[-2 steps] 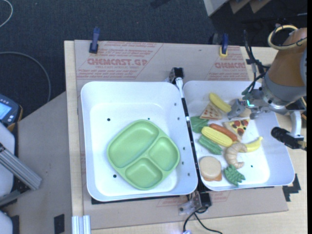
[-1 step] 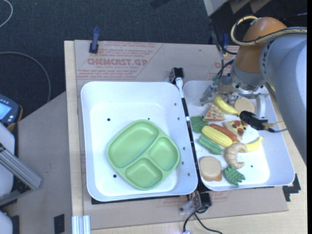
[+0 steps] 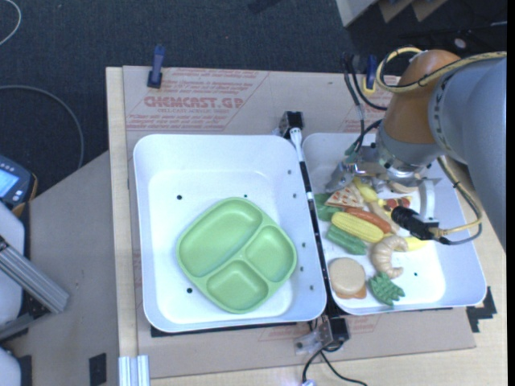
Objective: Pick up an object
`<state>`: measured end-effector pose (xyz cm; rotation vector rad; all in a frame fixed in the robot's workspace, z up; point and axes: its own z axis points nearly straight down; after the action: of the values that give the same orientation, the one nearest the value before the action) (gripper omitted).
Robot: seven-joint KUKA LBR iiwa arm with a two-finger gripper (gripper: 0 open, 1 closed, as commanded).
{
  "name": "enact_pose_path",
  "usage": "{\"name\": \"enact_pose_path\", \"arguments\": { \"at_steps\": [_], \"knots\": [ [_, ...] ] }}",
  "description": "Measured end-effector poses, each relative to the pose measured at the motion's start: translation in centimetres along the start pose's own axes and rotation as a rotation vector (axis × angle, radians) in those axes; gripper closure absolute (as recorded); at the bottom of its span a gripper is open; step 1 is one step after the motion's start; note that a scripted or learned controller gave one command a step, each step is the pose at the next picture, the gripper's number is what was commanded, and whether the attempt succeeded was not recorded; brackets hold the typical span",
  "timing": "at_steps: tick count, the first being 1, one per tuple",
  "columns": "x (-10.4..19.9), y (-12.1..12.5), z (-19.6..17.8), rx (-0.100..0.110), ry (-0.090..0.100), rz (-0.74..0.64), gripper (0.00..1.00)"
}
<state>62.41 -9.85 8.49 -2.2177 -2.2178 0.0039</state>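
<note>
2 shallow white bins sit side by side on the bench. The left bin (image 3: 161,240) holds a green plate (image 3: 236,253) with 3 compartments, lying flat near its middle. The right bin (image 3: 451,284) holds a heap of toy food: a corn cob (image 3: 356,227), a pizza slice (image 3: 346,197), a red sausage (image 3: 372,216), a croissant (image 3: 388,252), a round bun (image 3: 348,277) and a dark green leafy piece (image 3: 387,290) beside the bun. The arm (image 3: 451,95) reaches down over the far part of this heap, and its gripper (image 3: 385,179) sits low among the food near the pizza slice. I cannot tell how the gripper is set, nor whether anything is caught in it.
</note>
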Motion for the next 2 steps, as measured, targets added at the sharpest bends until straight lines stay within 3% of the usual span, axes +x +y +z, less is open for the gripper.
{"name": "enact_pose_path", "arguments": {
  "at_steps": [1,2],
  "knots": [
    [0.2,-2.2,0.0,-0.003,-0.001,0.002,0.00],
    [-8.5,-5.9,-9.9,-0.014,-0.010,0.009,0.00]
  ]
}}
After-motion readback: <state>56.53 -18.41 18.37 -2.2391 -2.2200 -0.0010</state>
